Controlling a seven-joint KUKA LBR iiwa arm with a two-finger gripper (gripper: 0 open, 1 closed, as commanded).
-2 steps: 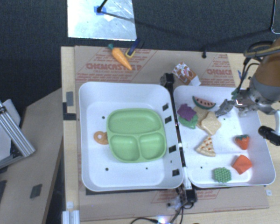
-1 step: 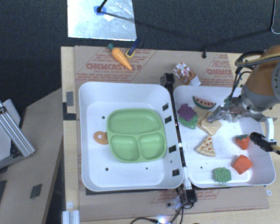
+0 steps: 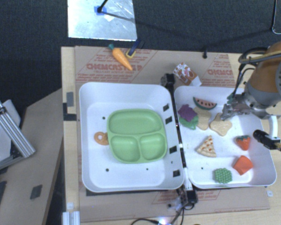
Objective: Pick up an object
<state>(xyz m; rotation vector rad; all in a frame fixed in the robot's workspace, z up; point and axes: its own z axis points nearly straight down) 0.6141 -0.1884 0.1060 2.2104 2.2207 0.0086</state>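
My tool (image 3: 226, 112) is low in the right bin (image 3: 271, 172), near its far edge, tip just above the pale biscuit-shaped piece (image 3: 220, 126). Cannot tell how wide it stands; the wrist hides that. Nothing visibly gripped. The watermelon slice (image 3: 204, 102) lies just beside, toward the far edge; the purple grapes (image 3: 188, 116) sit by the wall shared with the left bin (image 3: 91, 172). The pizza slice (image 3: 207, 147) lies mid-bin, the strawberry (image 3: 243, 142) toward the right edge. Judgement: approach made, grasp and lift not yet done.
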